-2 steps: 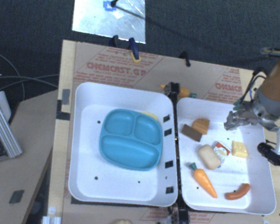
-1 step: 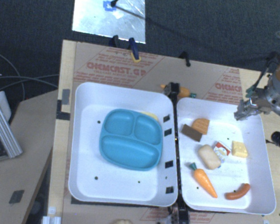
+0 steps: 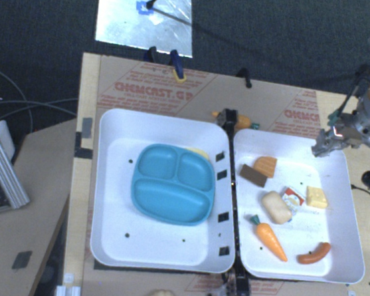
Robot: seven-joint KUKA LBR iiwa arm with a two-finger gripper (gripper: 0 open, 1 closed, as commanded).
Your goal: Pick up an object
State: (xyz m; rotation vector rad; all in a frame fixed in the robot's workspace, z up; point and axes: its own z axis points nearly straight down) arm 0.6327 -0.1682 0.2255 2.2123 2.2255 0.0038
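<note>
Two bins (image 3: 112, 249), gripper (image 3: 324, 146) above rim

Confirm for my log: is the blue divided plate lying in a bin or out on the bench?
In: the blue divided plate lies flat inside the left bin, white floor visible around it.
</note>
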